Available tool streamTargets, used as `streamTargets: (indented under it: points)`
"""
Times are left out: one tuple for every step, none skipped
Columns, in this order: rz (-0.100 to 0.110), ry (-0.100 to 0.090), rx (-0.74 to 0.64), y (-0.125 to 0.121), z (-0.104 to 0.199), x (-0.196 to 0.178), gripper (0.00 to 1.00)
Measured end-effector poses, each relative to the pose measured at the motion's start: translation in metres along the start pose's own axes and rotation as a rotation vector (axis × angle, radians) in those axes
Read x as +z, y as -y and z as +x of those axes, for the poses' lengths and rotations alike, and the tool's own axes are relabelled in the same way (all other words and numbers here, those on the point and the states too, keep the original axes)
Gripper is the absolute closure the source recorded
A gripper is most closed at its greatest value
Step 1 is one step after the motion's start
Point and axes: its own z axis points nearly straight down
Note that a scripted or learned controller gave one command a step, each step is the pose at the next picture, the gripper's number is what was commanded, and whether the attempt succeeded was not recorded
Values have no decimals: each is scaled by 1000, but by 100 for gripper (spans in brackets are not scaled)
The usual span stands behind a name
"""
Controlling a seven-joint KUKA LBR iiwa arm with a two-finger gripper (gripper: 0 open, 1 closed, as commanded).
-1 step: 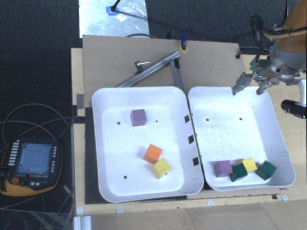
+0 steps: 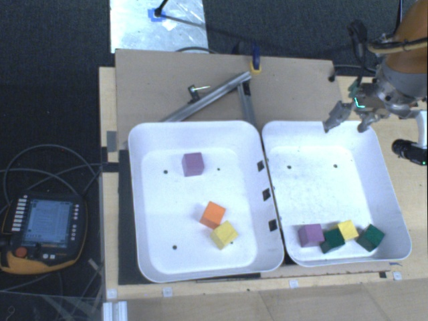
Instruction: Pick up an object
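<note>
Nearest the camera, along the front wall of the right bin (image 2: 384, 172), four blocks sit in a loose row: a purple block (image 2: 310, 234), a dark green block (image 2: 332, 241) touching it, a small yellow block (image 2: 348, 229) just behind that, and another dark green block (image 2: 370, 237) at the right end. Across the divide, the left bin (image 2: 147, 179) holds three more — a yellow block (image 2: 224, 234) near the front, an orange block (image 2: 212, 214) touching its far corner, and a second purple block (image 2: 192, 164) well apart toward the back. Off the worktop (image 2: 294, 79) to the left, a teach pendant (image 2: 43, 229) with a lit screen lies on the dark floor, ringed by cables. Farther back, over the rear right corner of the right bin, the claw (image 2: 348, 118) hangs with its two fingers spread apart and nothing between them, well away from every block. Above it the grey wrist rises into the orange band of the arm (image 2: 404, 59) at the right edge. Behind the bins a metal bar (image 2: 207, 99) lies at a slant on a brown board, a blue and yellow clamp (image 2: 255, 59) sits at the board's far edge, and beyond that a shiny sheet (image 2: 157, 15) rests on the floor.
</note>
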Motion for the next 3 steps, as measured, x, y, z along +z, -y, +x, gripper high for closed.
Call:
streamTargets:
  points:
    - [3, 0, 2, -1, -1, 41, 0]
    - [5, -1, 4, 8, -6, 94, 0]
    - [6, -1, 2, 4, -4, 155, 0]
